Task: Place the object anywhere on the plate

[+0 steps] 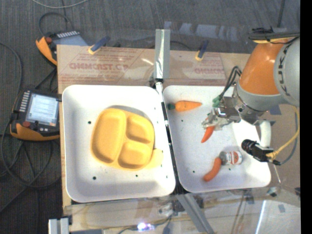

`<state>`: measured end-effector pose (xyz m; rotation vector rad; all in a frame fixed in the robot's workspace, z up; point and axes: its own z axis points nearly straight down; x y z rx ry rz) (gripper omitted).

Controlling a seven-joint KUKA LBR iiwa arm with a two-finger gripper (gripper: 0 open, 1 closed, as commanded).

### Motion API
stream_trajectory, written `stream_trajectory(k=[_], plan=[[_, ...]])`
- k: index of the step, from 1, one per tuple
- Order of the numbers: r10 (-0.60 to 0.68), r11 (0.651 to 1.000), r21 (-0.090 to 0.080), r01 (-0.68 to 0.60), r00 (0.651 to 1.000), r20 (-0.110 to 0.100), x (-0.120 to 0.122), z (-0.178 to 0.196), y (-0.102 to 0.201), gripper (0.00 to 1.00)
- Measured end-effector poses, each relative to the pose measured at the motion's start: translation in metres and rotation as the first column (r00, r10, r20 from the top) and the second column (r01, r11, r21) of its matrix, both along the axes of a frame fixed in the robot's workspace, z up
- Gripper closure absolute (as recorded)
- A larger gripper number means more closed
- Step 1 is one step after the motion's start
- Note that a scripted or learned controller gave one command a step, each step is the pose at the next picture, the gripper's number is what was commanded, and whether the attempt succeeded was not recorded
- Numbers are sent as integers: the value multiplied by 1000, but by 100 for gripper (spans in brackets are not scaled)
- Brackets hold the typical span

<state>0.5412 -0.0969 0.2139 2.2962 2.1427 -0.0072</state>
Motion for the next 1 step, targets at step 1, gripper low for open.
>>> stream_trajectory(k=[1], plan=[[170,985,3,-170,985,-1,38,-32,68,100]])
